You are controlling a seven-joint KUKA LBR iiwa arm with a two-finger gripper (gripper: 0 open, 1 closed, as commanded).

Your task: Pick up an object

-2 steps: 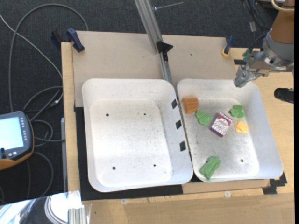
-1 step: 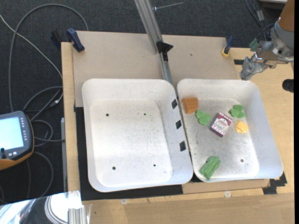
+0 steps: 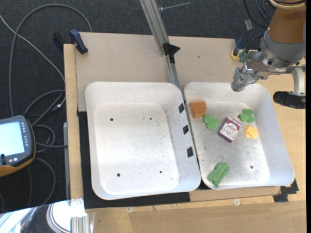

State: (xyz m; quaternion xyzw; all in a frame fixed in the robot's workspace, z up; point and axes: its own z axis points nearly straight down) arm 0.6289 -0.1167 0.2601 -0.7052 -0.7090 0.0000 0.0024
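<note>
No legible text; box (image 3: 230,129) print too small.

On the table (image 3: 121,52) there are two white bins: the left bin (image 3: 131,140) and the right bin (image 3: 272,144). The right bin contains six small objects. Three of them are green: one (image 3: 211,122) near the middle, one (image 3: 247,115) toward the right edge of the table, and one bigger piece (image 3: 219,173) toward the front edge. One object is an orange block (image 3: 197,108), one is a yellow piece (image 3: 250,132), and one is a small purple box (image 3: 230,129). There is one arm with one claw (image 3: 239,83).
</note>
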